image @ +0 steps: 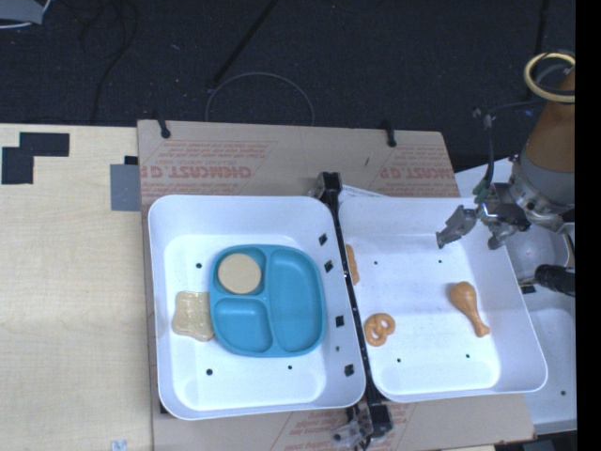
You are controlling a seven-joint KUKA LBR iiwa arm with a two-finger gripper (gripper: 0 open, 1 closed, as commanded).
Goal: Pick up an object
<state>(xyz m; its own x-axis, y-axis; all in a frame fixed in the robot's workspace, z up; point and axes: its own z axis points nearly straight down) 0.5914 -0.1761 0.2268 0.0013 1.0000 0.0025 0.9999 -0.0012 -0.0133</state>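
Light is bright and even, from up top. The 2 white bins [413,383] look v. bright, almost glary. Shadows are soft and small. The dark floor [282,45] at the back is dim. Pic is a bit fuzzy.

A robotics lab: two white bins [178,242] clamped to a taped cardboard sheet [282,163], cables [254,83] on dark floor.

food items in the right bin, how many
3: a drumstick right of centre, a pretzel near the bin's left front, and an orange piece against the left wall, partly hidden by the divider.
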